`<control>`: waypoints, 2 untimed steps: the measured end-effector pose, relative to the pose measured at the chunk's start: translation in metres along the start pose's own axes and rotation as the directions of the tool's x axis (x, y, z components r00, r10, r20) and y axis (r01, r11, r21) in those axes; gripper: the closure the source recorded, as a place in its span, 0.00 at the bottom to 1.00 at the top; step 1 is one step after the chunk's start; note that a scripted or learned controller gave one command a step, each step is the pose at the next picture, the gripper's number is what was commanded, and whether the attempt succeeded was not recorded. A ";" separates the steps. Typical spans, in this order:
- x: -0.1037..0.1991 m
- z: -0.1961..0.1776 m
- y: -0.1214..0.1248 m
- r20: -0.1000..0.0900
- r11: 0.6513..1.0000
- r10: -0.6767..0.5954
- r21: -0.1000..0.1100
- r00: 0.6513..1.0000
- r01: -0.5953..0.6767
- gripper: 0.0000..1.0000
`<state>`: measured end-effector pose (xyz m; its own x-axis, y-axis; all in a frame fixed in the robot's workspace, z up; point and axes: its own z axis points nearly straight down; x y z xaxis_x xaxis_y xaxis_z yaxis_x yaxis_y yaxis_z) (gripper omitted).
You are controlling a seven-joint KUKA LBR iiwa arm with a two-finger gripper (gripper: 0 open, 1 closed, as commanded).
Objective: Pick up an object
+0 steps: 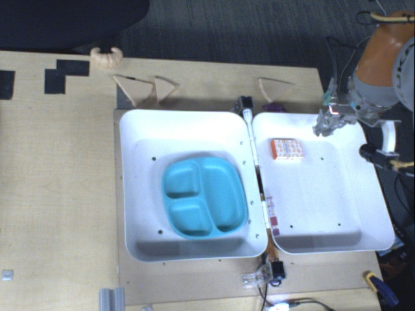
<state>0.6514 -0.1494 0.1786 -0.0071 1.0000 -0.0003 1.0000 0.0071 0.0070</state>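
Camera view, looking down at a slant. Two shallow white bins sat side by side on a pale wooden bench (58, 193).

Left bin (139, 148): held a blue divided plate (204, 196), three compartments, lying flat near the bin's middle, toward the near wall. No writing seen on it.

Right bin (337, 193): held one small box (286, 149), white with an orange-red patterned face, lying flat in the far left part of the bin, close to the divider between the bins. Print on the box was too small and blurred to read; no brand could be made out. A narrow strip with small reddish markings (270, 214) lay along the seam between the bins, also unreadable.

Arm: grey with an orange band (382, 50), entered from the right and sat over the far right corner of the right bin. The gripper (326, 123) hung at the bin's far rim, well apart from the small box, nothing visible between its fingers. Whether it was released or clenched could not be told at this size and angle.

Bench beyond the bins: three thin wooden triangular brackets (146, 89) stood along the far edge behind the bins. A small tan object (106, 57) rested on the far left edge of the bench. Dark square cut-outs (55, 78) showed on the bench at upper left. Cables and a small connector (275, 272) lay at the near edge, below the seam.
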 end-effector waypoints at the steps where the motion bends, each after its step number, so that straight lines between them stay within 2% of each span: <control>1: 0.070 -0.022 0.016 -0.002 1.000 0.000 0.002 1.000 0.000 1.00; 2: 0.069 -0.021 0.015 0.000 1.000 0.001 0.003 1.000 -0.001 0.00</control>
<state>0.6662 -0.0805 0.1999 -0.0064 1.0000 -0.0003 1.0000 0.0064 0.0036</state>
